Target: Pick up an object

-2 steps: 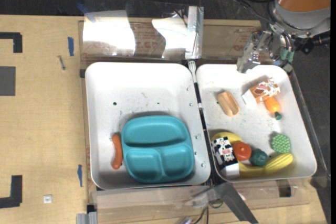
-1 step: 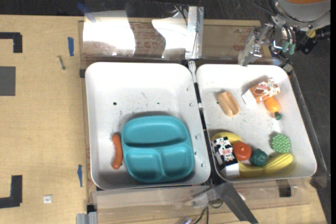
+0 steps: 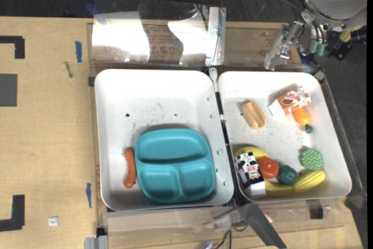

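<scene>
My gripper [image 3: 289, 46] hangs above the back edge of the right bin [image 3: 333, 125], near its far right corner, with its fingers apart and nothing between them. Below it in that bin lie a tan bread-like piece [image 3: 253, 114], an orange and white carton [image 3: 293, 100] and a small carrot [image 3: 303, 119]. At the bin's front sit a green studded ball [image 3: 312, 158], a yellow banana [image 3: 304, 182], a red tomato [image 3: 269, 168], a dark green piece [image 3: 287, 174] and a black and white patterned box [image 3: 249, 169].
The left bin [image 3: 111, 102] holds a teal divided tray [image 3: 173, 164] with an orange sausage-shaped piece [image 3: 129, 168] beside its left edge. Clear plastic sheeting [image 3: 151, 38] stands behind the bins. The wooden bench [image 3: 41, 125] spreads to the left.
</scene>
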`<state>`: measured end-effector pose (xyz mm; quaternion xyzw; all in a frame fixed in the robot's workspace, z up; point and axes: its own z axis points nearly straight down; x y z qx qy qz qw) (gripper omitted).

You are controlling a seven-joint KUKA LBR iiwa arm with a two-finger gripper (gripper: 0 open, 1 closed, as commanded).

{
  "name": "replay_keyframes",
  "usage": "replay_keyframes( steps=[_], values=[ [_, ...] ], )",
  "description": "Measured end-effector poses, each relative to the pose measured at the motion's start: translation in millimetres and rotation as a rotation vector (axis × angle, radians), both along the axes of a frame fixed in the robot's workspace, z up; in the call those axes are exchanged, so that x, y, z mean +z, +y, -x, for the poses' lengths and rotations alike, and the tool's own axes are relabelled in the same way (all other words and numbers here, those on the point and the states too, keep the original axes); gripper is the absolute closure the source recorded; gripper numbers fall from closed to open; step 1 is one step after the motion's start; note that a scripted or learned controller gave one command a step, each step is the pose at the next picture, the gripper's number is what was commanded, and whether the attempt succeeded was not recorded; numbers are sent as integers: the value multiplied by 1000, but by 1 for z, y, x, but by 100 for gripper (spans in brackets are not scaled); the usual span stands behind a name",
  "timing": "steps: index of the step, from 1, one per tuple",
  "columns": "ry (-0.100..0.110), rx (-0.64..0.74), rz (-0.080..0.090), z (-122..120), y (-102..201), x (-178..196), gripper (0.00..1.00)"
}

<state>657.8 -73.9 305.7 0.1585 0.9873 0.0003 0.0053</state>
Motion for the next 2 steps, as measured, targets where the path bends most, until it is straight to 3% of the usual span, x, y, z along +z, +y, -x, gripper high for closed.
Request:
replay_keyframes(
  steps=[1,2],
  values=[
    [9,234,0,23,-7,-32,100],
    [-1,171,2,2,-14,3,100]
  ],
)
